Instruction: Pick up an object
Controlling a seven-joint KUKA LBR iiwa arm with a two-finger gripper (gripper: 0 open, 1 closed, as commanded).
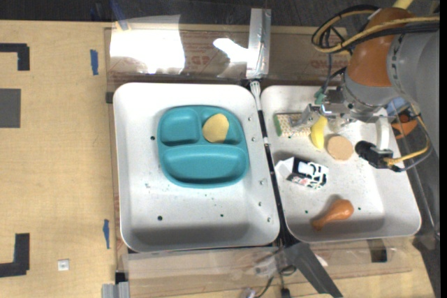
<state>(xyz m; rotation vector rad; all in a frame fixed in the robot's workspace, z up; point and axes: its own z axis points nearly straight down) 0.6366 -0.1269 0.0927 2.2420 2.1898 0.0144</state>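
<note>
My gripper hangs low over the back of the right bin, reaching in from the right. Directly under and beside it lies a yellow banana-shaped piece. A tan round piece touches that yellow piece on its right. A green speckled block lies just left of the gripper. Nearer the front sit a black-and-white item and an orange-brown gourd shape. Nothing visibly hangs from the gripper.
The left bin holds a teal divided plate with a yellow lump in its back right compartment. A clear plastic sheet and metal bracket stand behind the bins. Cables loop above the wrist.
</note>
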